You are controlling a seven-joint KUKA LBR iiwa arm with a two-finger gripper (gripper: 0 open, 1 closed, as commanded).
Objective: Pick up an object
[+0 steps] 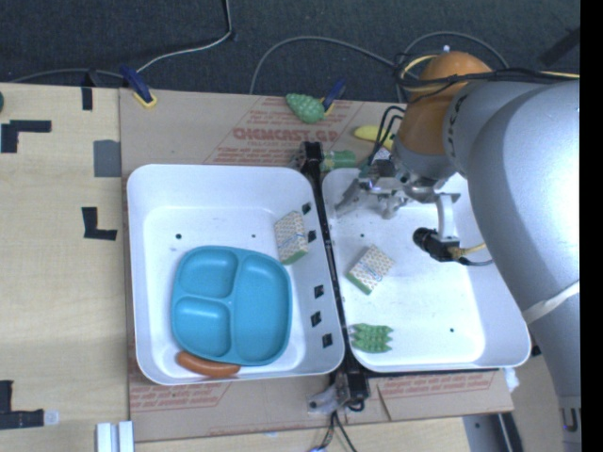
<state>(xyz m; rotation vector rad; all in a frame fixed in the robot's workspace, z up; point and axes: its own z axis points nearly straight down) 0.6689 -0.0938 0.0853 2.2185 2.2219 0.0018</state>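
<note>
My gripper [368, 201] hangs over the far left part of the right bin [471, 318], below the orange wrist band. Its fingers stand apart with nothing between them, so it is open. A patterned green-and-white block [370, 269] lies on the bin floor just in front of the gripper, apart from it. A green ridged object [370, 337] rests near the front left corner of the same bin. In the left bin [151, 252], a second patterned block [292, 236] leans by the right wall.
A blue divided plate [231, 306] lies in the left bin, with an orange sausage-shaped item [207, 365] at its front edge. Beyond the bins, a green object [305, 107] and a yellow one [368, 133] lie on the cardboard. The grey arm covers the right side.
</note>
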